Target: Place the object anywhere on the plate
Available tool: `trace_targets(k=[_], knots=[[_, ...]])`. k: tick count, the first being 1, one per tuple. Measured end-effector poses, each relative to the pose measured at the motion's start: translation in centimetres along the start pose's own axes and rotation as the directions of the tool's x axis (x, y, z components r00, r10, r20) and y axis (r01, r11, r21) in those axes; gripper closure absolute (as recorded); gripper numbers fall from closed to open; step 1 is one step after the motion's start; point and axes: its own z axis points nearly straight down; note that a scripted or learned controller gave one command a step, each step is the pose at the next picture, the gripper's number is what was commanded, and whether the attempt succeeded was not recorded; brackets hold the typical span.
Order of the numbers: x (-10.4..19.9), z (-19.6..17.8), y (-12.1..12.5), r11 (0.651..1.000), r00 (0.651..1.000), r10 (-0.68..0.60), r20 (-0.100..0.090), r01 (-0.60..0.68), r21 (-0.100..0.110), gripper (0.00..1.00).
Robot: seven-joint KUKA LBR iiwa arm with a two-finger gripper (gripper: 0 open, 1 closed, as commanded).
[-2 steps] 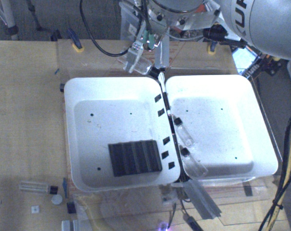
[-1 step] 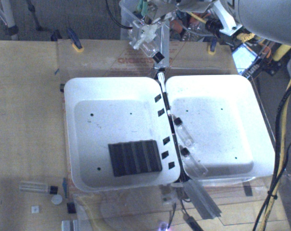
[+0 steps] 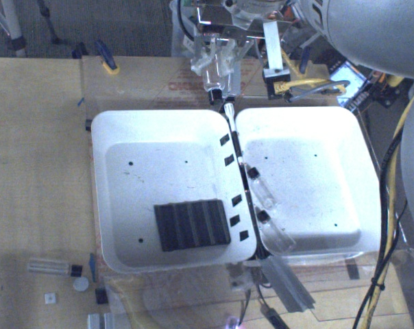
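Dark ribbed slab (image 3: 192, 225), taken here to be the plate, lying flat in the near part of the left bin (image 3: 118, 184), close to the wall it shares with the right bin (image 3: 330, 184). The object to be placed is less certain: the likeliest candidate is a clear, elongated piece (image 3: 267, 201) lying on the right bin's floor just beside that shared wall, its outline hard to separate from the white plastic. A row of small black tabs (image 3: 232, 182) runs along the rim between the bins. The gripper (image 3: 217, 64) hangs beyond the far rims, above the bench and roughly in line with the shared wall, well apart from both slab and clear piece. Its tip is translucent and seen against clutter, so whether it is spread or pressed together cannot be told, and nothing can be seen pinched in it. The step in hand therefore appears to be the approach before any pick. The next move would call for travel over the right bin, a descent close to the wall without striking it, a secure hold on the clear piece, then a carry across the rim to the slab. A blue clamp (image 3: 108, 59) sits on the bench's far edge. A fragment of lettering on the arm housing (image 3: 371, 19) is cut by the frame and cannot be read; no other writing is legible.
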Motion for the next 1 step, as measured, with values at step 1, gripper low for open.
trace_targets(k=[1], knots=[[-1.19,-1.13,2.29,0.774,0.774,0.633,-0.004,-0.633,-0.003,1.0]])
